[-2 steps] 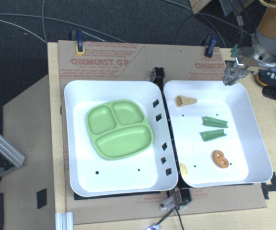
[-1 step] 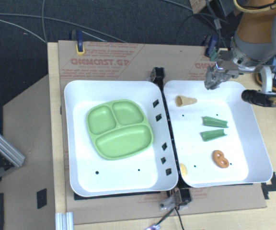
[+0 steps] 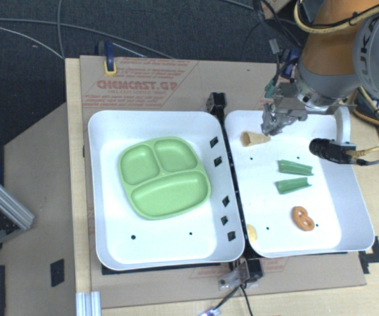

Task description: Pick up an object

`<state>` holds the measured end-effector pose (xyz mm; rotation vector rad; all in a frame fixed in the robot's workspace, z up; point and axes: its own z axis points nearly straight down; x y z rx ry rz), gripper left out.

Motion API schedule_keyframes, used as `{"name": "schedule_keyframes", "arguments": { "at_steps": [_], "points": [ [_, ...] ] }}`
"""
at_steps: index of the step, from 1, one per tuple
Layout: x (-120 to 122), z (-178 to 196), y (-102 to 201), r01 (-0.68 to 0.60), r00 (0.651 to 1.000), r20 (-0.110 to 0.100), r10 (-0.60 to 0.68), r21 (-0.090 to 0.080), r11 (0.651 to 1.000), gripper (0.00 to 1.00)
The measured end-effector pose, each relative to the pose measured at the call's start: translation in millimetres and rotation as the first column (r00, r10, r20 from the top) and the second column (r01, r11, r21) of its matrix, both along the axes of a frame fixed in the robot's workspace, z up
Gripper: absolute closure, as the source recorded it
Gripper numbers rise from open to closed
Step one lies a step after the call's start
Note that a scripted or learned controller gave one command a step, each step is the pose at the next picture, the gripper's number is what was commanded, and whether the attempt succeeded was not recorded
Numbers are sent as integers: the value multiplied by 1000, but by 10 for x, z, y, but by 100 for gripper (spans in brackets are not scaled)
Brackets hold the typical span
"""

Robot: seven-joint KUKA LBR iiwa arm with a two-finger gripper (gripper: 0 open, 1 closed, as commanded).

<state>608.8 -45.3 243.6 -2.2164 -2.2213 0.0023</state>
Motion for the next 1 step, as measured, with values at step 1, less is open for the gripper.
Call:
{"name": "schedule_keyframes", "arguments": {
  "at_steps": [1],
  "points": [
    [-181, 76, 510, -3, 1000, 1, 3, 1, 1000, 100]
  ]
}}
